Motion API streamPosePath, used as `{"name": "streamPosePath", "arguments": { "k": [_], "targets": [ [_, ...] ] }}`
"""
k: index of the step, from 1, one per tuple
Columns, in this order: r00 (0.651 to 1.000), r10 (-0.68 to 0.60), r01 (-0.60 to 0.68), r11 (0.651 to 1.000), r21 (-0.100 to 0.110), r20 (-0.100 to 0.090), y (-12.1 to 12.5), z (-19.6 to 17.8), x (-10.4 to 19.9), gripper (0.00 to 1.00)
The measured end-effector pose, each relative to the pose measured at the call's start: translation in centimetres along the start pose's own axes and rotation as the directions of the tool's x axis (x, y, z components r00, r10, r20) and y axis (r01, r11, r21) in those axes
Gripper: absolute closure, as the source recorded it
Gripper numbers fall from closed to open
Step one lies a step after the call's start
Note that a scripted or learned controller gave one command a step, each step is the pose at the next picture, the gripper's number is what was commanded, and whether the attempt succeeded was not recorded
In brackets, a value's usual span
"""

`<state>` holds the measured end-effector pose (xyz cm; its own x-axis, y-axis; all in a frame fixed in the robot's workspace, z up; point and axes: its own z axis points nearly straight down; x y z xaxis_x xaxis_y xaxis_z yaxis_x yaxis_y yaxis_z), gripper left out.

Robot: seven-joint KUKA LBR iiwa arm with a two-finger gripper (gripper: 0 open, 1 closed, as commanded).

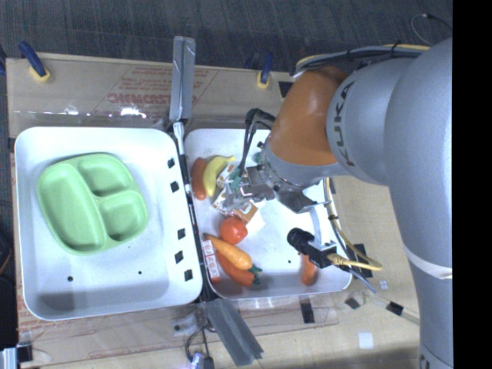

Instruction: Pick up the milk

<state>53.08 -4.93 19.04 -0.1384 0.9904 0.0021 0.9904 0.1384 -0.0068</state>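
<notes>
The milk [231, 194] is a small white carton with coloured print. It lies near the middle of the right bin [278, 284], between the banana and the tomato. My gripper [247, 184] is low over the carton's right side, right against it, with the orange wrist band just behind. The gripper body hides part of the carton, so I cannot make out whether the carton is held.
Around the milk lie a yellow banana [217, 167], an orange-red fruit [199, 179], a tomato [233, 230], a carrot [231, 254] and a red pepper [234, 274]. An orange piece [308, 271] sits by the front right corner. The left bin [31, 283] holds a green divided plate [92, 201].
</notes>
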Motion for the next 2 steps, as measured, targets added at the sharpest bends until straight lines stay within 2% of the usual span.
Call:
{"name": "streamPosePath", "arguments": {
  "k": [1,2],
  "targets": [
    [0.999,0.041,-0.041,0.999,0.0,0.001,-4.6,-1.6,4.5,1.0],
    [0.993,0.119,-0.119,0.993,-0.002,0.002,-4.0,-1.5,7.4,1.0]
  ]
}}
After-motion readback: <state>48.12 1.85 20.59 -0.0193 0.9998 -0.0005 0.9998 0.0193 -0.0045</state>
